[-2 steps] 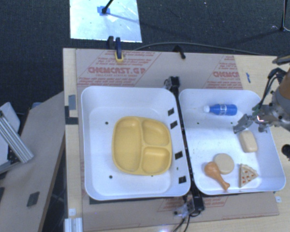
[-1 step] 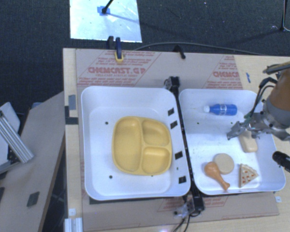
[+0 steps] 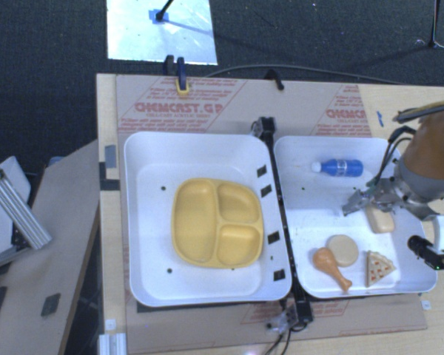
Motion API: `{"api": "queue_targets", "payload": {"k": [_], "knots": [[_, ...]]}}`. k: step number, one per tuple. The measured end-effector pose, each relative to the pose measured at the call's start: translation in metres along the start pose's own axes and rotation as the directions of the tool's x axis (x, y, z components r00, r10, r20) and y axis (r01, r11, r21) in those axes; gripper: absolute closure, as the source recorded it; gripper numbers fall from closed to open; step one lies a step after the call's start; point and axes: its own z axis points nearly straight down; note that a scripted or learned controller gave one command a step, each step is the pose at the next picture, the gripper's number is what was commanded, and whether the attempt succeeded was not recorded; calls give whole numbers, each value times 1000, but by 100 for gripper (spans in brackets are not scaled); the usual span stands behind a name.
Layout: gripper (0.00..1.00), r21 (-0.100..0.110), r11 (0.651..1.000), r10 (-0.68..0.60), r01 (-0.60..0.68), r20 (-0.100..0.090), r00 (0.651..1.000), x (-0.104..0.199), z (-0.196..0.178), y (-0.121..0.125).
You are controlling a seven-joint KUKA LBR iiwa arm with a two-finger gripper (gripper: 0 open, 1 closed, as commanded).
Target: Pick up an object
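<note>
Gripper (image 3: 370,202) down inside the right bin (image 3: 303,161), near that bin's right wall, reaching in under the orange-banded arm (image 3: 429,154). Metal fingers (image 3: 353,204) splayed to the left and seemingly apart, though too blurred to call open or closed with any certainty. Just beside them, perhaps touching, a pale tan block (image 3: 382,220), possibly a bread or cheese toy; not seen clamped between the fingers.

Elsewhere in the same bin: a blue bottle (image 3: 340,168) lying on its side at the far end, white cap to the left; a round beige biscuit-like piece (image 3: 343,250) toward the near side; a toy drumstick (image 3: 331,266) touching its left edge, angled down to the right; a pizza slice (image 3: 379,268) in the near right corner.

In the left bin (image 3: 144,198), a yellow divided plate (image 3: 217,222) with three compartments, lying flat at the centre.

Both bins side by side on a board (image 3: 318,102) printed with red lettering, clamped at the far edge by a yellow-handled clip (image 3: 180,76). Beyond, dark carpet (image 3: 44,35) and a shiny metal sheet (image 3: 161,21). At the left edge, an aluminium rail (image 3: 15,205)
</note>
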Motion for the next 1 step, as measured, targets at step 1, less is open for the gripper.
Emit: {"api": "queue_targets", "payload": {"k": [1], "knots": [[100, -10, 1000, 0, 0, 5, 1000, -2, -14, 3]]}}
